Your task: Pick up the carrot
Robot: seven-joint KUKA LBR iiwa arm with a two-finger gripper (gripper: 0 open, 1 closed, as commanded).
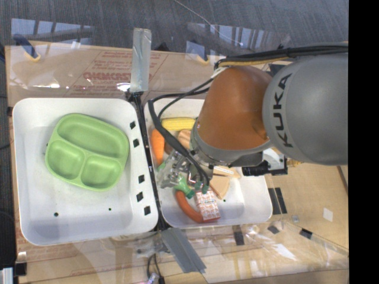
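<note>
An orange carrot (157,146) lies along the left wall of the right bin (256,208), partly under black cables. The gripper (179,174) hangs low over the middle of that bin, just right of the carrot and below its lower end. A second orange-red long piece (188,207) lies by the bin's front wall, with a green bit (189,187) above it, close under the gripper. The arm's orange band and grey wrist hide the bin's right half.
A green divided plate (87,151) sits in the left bin (35,218). The right bin also holds a yellow piece (177,123) at the back, a tan slice (221,186) and a red-and-white packet (207,206). A black divider separates the bins.
</note>
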